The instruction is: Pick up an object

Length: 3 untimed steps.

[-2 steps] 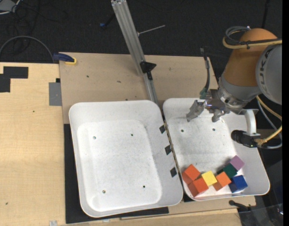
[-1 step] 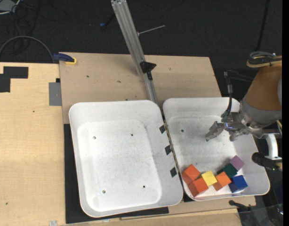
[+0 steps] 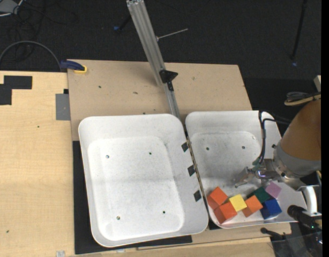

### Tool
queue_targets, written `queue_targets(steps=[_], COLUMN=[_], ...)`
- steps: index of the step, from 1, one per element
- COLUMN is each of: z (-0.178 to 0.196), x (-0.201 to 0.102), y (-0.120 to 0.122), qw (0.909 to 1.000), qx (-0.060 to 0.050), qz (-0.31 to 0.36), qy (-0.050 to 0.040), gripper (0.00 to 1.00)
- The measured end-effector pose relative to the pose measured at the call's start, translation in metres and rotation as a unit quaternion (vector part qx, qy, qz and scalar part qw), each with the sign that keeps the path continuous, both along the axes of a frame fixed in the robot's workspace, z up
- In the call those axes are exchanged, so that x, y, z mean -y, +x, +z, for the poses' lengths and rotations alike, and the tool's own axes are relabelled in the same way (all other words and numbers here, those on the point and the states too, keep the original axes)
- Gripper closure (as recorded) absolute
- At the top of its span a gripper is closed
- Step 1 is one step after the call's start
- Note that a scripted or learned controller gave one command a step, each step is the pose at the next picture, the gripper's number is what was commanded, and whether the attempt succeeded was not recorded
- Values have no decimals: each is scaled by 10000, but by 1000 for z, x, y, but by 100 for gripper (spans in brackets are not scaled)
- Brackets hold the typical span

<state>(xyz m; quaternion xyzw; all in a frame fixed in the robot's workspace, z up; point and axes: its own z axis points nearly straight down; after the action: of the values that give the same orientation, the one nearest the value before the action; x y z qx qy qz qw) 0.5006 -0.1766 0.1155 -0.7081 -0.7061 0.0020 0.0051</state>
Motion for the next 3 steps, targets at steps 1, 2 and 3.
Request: queue_targets(steps=[1, 2, 3], z=[-22, -22, -22], x=[-63, -75, -76], y=[-11, -11, -12], qw=[9999, 9999, 9999], qx=[99, 91, 94], qz=[2, -2, -34], qy=[-54, -50, -52], gripper=[0, 0, 0])
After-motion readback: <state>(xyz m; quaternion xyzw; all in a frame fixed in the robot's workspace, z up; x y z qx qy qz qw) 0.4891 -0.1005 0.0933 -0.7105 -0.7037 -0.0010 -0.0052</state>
